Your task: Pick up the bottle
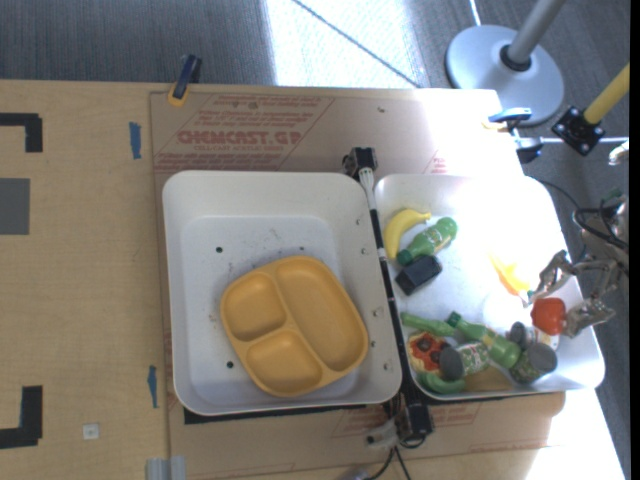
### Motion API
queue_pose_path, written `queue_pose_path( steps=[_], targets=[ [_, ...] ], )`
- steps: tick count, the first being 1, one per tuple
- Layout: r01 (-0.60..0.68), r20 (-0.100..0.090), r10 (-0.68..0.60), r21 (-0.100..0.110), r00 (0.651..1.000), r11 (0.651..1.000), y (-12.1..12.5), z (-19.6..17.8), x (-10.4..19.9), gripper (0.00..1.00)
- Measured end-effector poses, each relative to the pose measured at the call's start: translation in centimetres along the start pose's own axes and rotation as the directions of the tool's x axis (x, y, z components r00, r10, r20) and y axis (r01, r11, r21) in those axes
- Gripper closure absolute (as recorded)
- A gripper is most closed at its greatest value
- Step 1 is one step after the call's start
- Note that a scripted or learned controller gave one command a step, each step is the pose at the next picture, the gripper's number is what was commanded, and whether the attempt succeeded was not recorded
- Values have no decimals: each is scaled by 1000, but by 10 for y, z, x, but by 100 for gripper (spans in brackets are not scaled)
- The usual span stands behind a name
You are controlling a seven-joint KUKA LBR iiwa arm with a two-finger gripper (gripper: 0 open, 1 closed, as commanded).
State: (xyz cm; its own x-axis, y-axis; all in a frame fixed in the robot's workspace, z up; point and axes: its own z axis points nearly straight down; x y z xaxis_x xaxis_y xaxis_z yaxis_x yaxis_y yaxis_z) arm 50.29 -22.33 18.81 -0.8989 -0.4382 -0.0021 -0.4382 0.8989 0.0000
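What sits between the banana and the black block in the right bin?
In the camera view, the green bottle lies between the banana above it and the black block below, touching or nearly touching both.

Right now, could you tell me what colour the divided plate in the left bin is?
Yellow-orange; the divided plate shows best in the camera view.

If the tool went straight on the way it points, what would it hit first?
Likely the red item beside the tool in the right bin; glare hides depth, so it may reach bin floor instead.
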Motion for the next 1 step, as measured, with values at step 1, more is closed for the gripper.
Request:
queue_pose_path(
  steps=[1],
  targets=[
    [370, 2, -370, 3, 929, 929, 2, -13, 3, 100]
  ],
)
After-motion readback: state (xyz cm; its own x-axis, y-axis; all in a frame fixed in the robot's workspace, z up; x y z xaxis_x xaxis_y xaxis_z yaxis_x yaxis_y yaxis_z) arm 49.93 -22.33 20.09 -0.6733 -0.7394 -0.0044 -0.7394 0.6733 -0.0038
